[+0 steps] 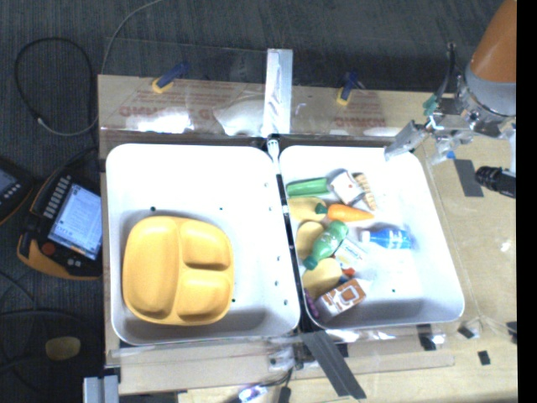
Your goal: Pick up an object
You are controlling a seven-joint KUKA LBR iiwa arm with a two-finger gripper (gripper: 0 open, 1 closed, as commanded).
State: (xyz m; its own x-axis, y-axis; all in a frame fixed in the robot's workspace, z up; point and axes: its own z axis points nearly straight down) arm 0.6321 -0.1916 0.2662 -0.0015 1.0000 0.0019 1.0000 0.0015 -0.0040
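The right bin point(436, 250) holds a heap of small things. Among them are a long green piece point(307, 187), a white carton point(353, 188), an orange carrot point(347, 212), a blue and white bottle point(388, 238), a green bottle point(323, 243), yellow pieces point(309, 231) and a brown box point(345, 295). My gripper point(421, 147) hangs over the bin's far right corner, above and to the right of the heap. It is open, its fingers are spread, and nothing is between them.
The left bin point(134, 166) holds a yellow divided plate point(178, 269). A clear sheet held by clamps point(170, 76) lies behind the bins. A teach pendant point(67, 225) and cables lie on the floor at the left.
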